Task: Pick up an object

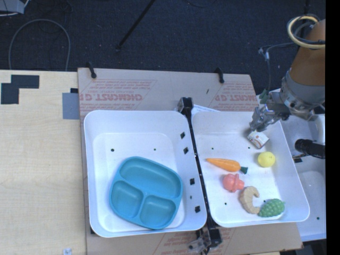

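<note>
The gripper [260,125] hangs just above the block [258,139], beyond the lemon [266,159]; I cannot tell its jaws' state. Misaligned, they might nudge the block away.

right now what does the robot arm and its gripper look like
The arm enters from the right: an orange band above a grey wrist ring, with a pale yellowish cable looped at the top. The gripper is small, grey and metallic, with thin dark cables running near it.
</note>
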`<state>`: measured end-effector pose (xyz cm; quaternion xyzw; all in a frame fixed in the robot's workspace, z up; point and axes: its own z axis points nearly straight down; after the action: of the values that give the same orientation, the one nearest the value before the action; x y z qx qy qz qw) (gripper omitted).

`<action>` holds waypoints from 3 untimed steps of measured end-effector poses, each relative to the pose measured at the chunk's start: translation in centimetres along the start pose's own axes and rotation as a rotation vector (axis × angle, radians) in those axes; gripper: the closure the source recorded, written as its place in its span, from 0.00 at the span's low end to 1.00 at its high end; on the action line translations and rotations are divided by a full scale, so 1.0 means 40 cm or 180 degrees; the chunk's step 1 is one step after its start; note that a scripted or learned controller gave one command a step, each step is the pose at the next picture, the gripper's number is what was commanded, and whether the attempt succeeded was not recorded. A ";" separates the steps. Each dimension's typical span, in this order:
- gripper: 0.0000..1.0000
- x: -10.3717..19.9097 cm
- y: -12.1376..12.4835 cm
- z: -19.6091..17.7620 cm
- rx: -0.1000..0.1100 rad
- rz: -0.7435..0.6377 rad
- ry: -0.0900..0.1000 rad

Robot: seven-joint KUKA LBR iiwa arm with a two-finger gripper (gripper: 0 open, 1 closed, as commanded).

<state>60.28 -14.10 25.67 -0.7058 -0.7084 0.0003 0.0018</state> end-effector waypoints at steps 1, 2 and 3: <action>1.00 0.127 -0.023 -0.013 0.0002 -0.0003 0.0001; 1.00 0.245 -0.053 0.027 0.0008 0.0001 -0.0001; 1.00 0.347 -0.078 0.031 0.0006 0.0002 -0.0001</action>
<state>57.11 -0.23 24.46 -0.7060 -0.7082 0.0012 0.0024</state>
